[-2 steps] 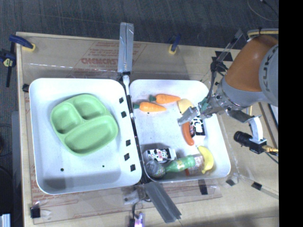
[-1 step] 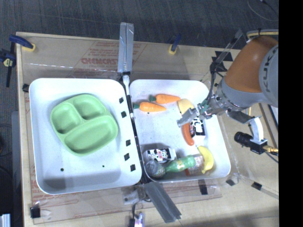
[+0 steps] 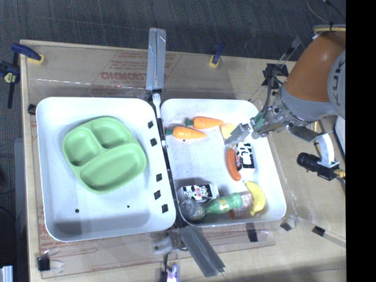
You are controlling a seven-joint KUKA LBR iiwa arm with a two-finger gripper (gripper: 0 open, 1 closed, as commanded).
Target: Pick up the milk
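Milk, a small carton [image 3: 198, 191] printed in black and white cow patches, lies on its side near the front of the right bin [image 3: 271, 157], just above a green bottle [image 3: 226, 204] whose clear cap end points left; no wording on either label can be read at this size. A banana [image 3: 256, 196] sits at the bottle's right end, touching it. Farther back in the same bin two carrots [image 3: 198, 127] lie side by side with their green tops to the left, and a red sausage-shaped piece [image 3: 233, 164] lies lengthwise beside a small black-and-white box [image 3: 246, 157] (its markings are too blurred to make out).

The gripper [image 3: 239, 134] reaches in from the right over the back right part of this bin, well apart from the carton; whether it is open or closed I cannot tell, and nothing can be seen held in it.

The left bin [image 3: 53, 204] holds a green divided plate [image 3: 104, 153]. Reddish mirrored lettering shows through the clear sheet [image 3: 126, 70] behind the bins, but it is not legible.
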